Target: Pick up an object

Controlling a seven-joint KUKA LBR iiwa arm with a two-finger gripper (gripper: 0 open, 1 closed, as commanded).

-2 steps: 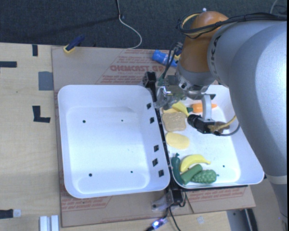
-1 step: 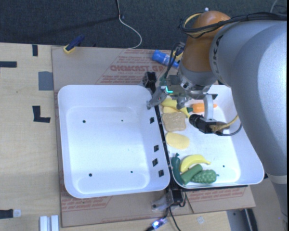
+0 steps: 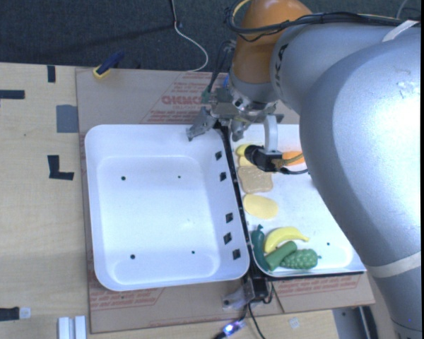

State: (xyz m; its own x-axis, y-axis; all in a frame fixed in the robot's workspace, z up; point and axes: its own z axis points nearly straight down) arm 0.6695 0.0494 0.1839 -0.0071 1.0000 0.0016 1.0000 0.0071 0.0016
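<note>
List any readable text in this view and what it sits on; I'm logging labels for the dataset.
Red print on the cardboard sheet under the bins: too blurred to read for certain.
Black angular marks on the wooden bench: shapes, not letters.
Nothing else bears readable text.

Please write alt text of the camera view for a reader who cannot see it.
A grey robot arm with an orange band reaches from the right and holds its pincer over the far end of the right white bin. That bin contains toy food: a banana, a yellow oval piece, a tan slice and green vegetables. The left white bin sits beside it.
</note>
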